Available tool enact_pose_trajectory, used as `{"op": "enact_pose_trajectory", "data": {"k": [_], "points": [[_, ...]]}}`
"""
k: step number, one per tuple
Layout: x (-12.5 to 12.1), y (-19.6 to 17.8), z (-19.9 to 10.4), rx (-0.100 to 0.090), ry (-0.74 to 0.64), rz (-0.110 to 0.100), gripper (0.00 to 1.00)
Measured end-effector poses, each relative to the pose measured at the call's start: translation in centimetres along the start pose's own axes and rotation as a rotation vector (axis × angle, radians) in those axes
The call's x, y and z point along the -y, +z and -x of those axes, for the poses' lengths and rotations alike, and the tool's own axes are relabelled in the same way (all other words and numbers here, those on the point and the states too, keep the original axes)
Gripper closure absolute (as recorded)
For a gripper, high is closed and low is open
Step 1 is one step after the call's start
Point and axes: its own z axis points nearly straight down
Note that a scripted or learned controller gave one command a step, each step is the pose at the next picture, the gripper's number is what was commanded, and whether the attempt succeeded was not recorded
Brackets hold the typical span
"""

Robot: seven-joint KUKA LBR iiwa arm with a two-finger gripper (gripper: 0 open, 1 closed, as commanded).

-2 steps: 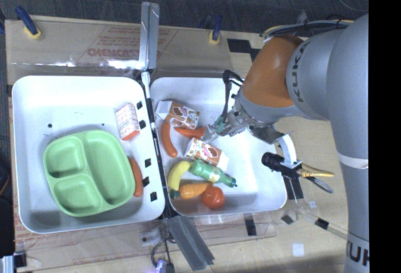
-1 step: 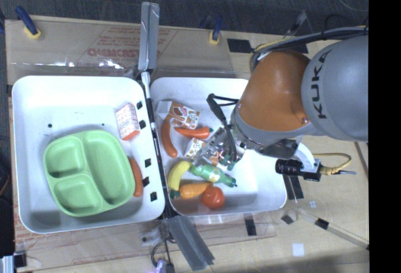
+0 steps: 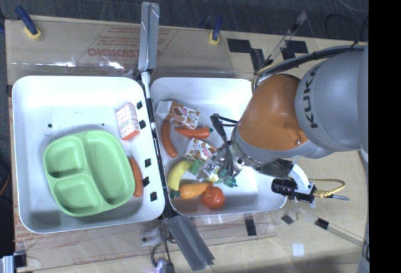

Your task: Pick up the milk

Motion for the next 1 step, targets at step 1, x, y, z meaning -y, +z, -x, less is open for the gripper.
{"op": "enact_pose_trajectory", "data": {"k": [1], "points": [[-5.14, -5.72, -5.42, 0.003, -0.07, 0.001, 1.0]]}}
